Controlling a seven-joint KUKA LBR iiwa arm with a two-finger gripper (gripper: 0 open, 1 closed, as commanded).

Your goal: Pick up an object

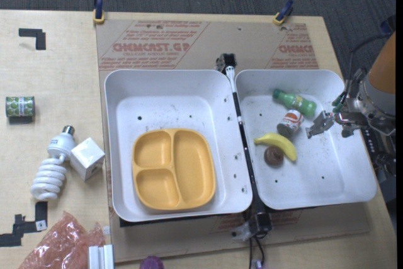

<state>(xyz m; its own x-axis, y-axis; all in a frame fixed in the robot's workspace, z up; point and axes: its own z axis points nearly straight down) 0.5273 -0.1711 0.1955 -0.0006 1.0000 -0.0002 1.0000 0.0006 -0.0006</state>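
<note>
Gripper (327, 124) hovers over the right bin (327, 183), near its right wall; fingers spread apart, nothing between them. Both white bins sit on a brown board (164, 41) clamped to a pale bench (50, 72), dark carpet beyond. Most of the arm is cut off at the right edge. Right bin: green bottle (295, 101), small can (290, 121), banana (277, 143) touching a brown round thing (274, 157), its kind unclear. Left bin (126, 88): yellow divided tray (173, 169). On the bench: light bulb (51, 165), white cube (87, 158), green can (20, 108).

Banana (278, 143), bottle (295, 102), can (289, 122) lie in right bin (334, 183)
</note>
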